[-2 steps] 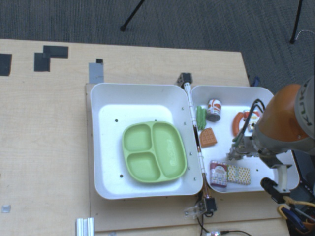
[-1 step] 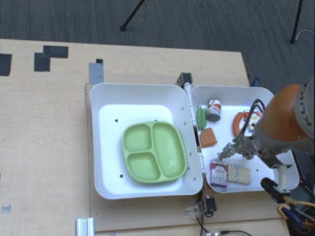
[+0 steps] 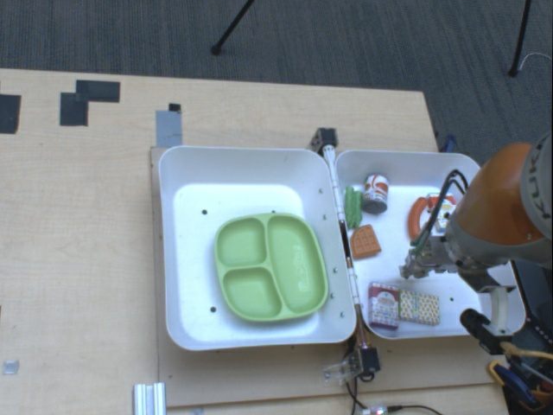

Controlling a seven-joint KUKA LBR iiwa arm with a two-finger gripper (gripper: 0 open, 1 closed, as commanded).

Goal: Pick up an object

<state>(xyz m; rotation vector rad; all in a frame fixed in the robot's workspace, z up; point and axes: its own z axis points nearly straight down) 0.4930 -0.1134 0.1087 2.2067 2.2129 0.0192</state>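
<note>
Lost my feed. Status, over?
Gripper low in right bin, nothing seen held. Packets just below it. Green tray in left bin.

Counter (image 3: 78, 232): pale wood, carrying two white bins side by side.
Left bin (image 3: 186, 232): shallow, white, rounded corners.
Green tray (image 3: 270, 267): light green, three compartments, lying flat in the left bin, toward its right and near side.
Right bin (image 3: 393, 167): shallow, white, touching the left bin along a shared edge.
Dark patches (image 3: 86, 100): flat squares on the counter's far left.
Floor (image 3: 346, 24): dark grey carpet beyond the counter, with thin black stand legs (image 3: 246, 11) crossing it.
</note>
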